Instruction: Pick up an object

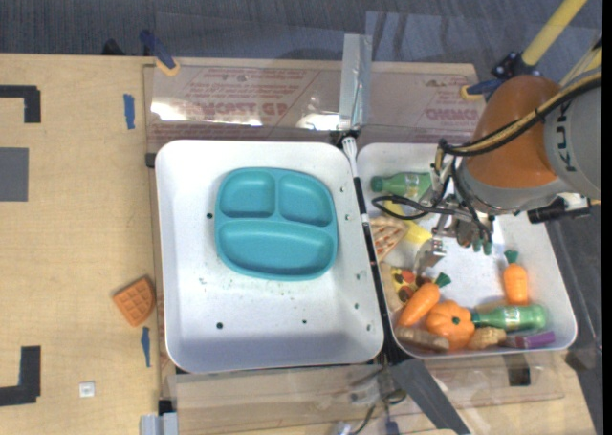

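Observation:
My gripper (433,253) hangs low over the middle of the right bin (555,261), below the grey wrist and orange band. Just under it lie a carrot (418,302) and small colourful pieces (404,279). A yellow item (419,232) and a waffle-patterned slice (384,236) sit to its left. A green bottle (403,182) lies at the bin's far left corner. Nothing shows held in the gripper.
Along the right bin's near edge lie an orange pumpkin-like toy (452,320), a second green bottle (512,316) and a purple item (535,337); another carrot (516,281) is at the right. The left bin (191,309) holds a teal divided plate (277,223). A toy waffle (134,300) lies on the bench.

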You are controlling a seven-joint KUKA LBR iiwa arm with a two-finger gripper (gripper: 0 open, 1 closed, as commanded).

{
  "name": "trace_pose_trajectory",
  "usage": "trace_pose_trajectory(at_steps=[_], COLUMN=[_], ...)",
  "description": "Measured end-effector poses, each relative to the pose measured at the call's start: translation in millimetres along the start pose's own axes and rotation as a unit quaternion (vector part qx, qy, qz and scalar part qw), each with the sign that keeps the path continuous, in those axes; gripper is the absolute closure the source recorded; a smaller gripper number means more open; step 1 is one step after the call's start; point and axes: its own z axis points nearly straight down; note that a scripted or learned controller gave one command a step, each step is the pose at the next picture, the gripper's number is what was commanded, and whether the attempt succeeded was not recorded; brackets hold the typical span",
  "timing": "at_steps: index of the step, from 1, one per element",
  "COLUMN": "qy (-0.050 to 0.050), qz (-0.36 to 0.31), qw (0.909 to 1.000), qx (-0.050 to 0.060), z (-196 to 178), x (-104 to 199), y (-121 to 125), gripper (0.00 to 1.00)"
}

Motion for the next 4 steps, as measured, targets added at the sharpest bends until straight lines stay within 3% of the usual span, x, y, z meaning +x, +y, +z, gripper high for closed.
trace_pose_trajectory(at_steps=[1,2,3,4], qy=[0.0,0.001,0.001,0.001], qz=[0.064,0.327,0.343,0.289], qw=[0.998,0.945,0.9393,0.9574], qx=[0.001,0.001,0.001,0.002], z=[-0.2,1.0,-0.7,-74.3], x=[4.7,-12.0,65.3,71.6], y=[1.0,-36.4,-72.5,-144.6], gripper=[0.0,0.0,0.0,0.0])
